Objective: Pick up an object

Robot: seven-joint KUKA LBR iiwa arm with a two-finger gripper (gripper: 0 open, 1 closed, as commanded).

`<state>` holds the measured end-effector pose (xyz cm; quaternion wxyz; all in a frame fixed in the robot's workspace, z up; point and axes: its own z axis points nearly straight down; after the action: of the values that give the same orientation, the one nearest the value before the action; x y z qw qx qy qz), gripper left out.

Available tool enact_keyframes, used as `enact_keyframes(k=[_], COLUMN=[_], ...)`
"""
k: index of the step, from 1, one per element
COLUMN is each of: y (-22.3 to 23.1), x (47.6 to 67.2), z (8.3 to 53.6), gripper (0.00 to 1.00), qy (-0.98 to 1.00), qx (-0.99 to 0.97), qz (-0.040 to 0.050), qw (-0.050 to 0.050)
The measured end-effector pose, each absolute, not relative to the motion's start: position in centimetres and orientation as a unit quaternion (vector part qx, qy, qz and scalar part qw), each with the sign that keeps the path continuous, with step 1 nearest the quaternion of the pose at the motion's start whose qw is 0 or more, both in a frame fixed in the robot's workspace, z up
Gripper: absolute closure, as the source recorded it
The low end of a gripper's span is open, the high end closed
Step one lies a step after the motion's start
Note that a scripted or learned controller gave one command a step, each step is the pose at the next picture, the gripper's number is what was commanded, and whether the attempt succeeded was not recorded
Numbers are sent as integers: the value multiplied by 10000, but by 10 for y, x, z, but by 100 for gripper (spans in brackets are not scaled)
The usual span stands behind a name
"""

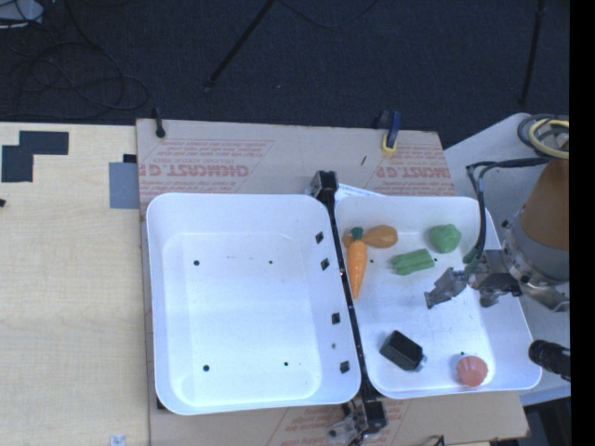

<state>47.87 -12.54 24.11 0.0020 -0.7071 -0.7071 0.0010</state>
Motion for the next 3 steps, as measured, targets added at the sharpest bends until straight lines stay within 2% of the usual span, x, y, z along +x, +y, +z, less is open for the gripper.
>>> enact_keyframes(k=[1, 2, 3], y=[-85, 10, 7], x=[488, 476, 477], z=[379, 486, 489], gripper=[0, 0, 100], qy=[-7092, -7109, -7095], qx=[-7049, -7032, -7047], qz=[-37, -37, 24], qw=[-41, -25, 12])
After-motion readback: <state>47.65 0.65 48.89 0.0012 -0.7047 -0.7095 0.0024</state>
